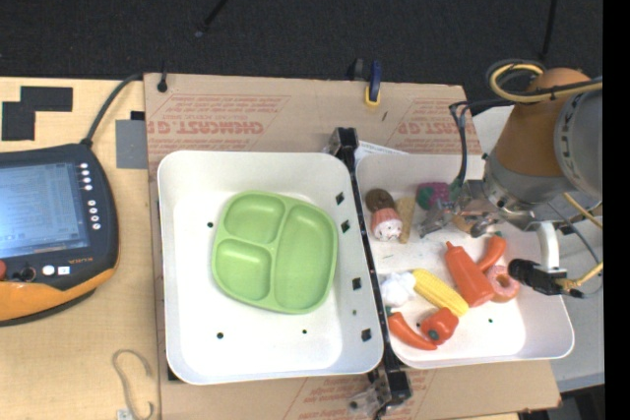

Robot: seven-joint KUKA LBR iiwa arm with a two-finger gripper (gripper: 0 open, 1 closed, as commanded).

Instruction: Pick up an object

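The right bin (551,345) holds several toy foods. A brown-and-pink piece (384,214) lies at its left, and a purple-and-green piece (431,195) sits near the back. An orange bottle shape (467,274), a yellow corn cob (439,291), a pink ring (505,286), a red pepper (412,333) and a small white piece (397,288) lie towards the front. My gripper (448,216) is low over the bin's back half, just right of the brown-and-pink piece and beside the purple-and-green one. Nothing shows clearly in its grasp.
In the left bin (187,310) lies a green divided plate (276,251). On the bench at far left rests a control pendant (49,231). A blue clamp (373,85) stands at the cardboard's back edge. The arm's orange band (536,128) rises over the right bin's back right corner.
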